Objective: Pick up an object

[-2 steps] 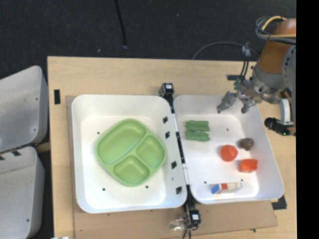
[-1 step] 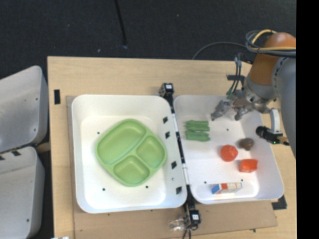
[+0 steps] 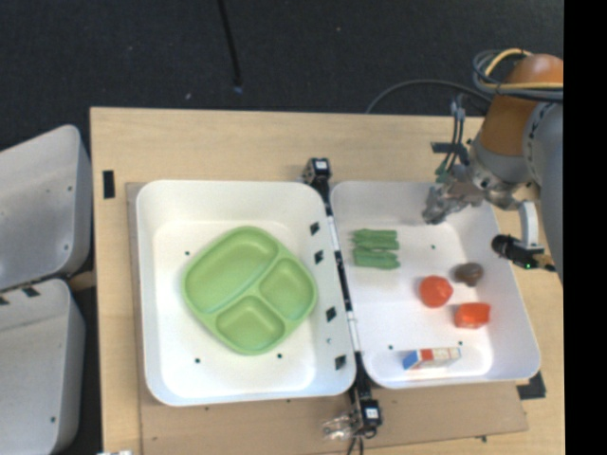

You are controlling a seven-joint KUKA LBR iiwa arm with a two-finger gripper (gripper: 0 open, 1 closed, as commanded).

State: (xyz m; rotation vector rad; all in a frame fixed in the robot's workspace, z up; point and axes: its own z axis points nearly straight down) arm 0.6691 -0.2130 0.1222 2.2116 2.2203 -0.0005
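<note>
In the right bin [image 3: 503,368] lie several small objects: a green bean-like piece [image 3: 376,248], a red ball [image 3: 435,291], a brown lump [image 3: 468,274], an orange block [image 3: 472,315] and a small red, white and blue box [image 3: 430,357]. The gripper [image 3: 435,210] hangs over the bin's far right corner, above and to the right of the green piece. It is apart from all the objects, and nothing shows between its fingers.
The left bin [image 3: 161,349] holds a green divided plate [image 3: 249,289]. A raised divider with black clips [image 3: 332,282] runs between the bins. The grey arm with its orange band [image 3: 512,121] enters from the right. White chairs [image 3: 38,216] stand to the left of the bench.
</note>
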